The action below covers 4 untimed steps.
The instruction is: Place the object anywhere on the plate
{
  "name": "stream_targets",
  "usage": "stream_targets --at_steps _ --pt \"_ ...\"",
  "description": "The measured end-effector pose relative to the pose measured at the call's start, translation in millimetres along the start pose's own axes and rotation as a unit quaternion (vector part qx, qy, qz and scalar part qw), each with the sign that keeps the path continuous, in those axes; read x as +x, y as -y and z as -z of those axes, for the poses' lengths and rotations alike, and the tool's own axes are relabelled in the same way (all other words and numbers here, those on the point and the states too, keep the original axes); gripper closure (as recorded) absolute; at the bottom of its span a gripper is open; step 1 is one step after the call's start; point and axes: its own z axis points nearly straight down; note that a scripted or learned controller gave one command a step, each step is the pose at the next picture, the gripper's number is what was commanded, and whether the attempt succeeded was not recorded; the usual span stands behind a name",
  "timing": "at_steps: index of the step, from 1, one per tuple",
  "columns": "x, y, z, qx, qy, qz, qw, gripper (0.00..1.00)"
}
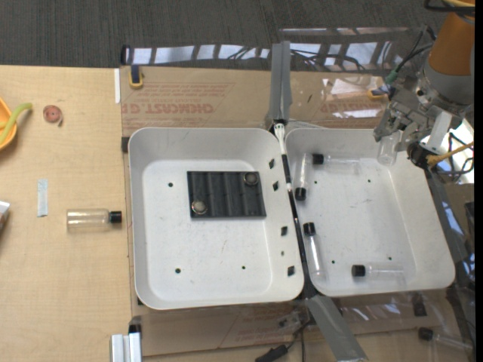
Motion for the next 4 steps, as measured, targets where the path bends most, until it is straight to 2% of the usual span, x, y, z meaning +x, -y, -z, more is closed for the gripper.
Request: stream_targets --at_steps 1,2,3,4 --pt "-52 82 -80 0.001 -0.001 0.031 0.9995 1.00" --pt "-22 9 36 -0.001 0.000 0.027 0.9996 1.00" --pt "-19 87 -68 0.001 0.000 0.056 0.9984 1.00" --pt "28 19 -26 0.000 0.000 -0.021 0.9998 1.00"
